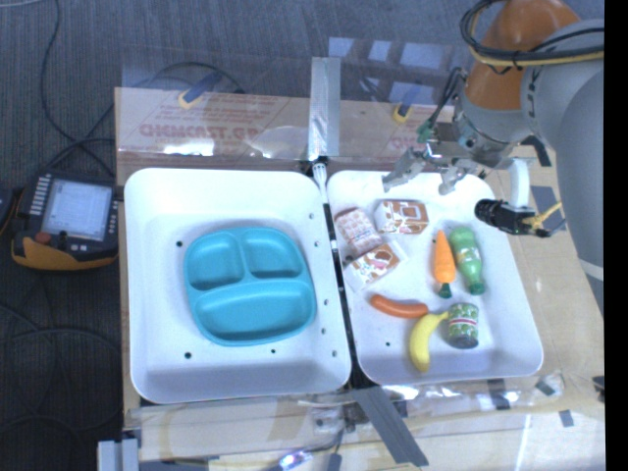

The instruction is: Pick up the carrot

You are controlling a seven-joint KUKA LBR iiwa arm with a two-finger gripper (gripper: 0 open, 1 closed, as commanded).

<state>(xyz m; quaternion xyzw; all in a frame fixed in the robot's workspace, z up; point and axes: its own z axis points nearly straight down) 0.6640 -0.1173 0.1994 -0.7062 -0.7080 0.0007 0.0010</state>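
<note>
Nothing's grabbed yet: the carrot [444, 259] lies in the right bin [510, 359], the open, empty jaws of the gripper [432, 177] hovering at its twelve o'clock.

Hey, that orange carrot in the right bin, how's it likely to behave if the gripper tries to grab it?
The carrot looks like smooth moulded plastic, so probably stiff, light and a bit slippery. Its rounded, tapered body may roll or squirt out of a pinch. It lies right beside the green bottle, so the gripper has little room on that side.
</note>
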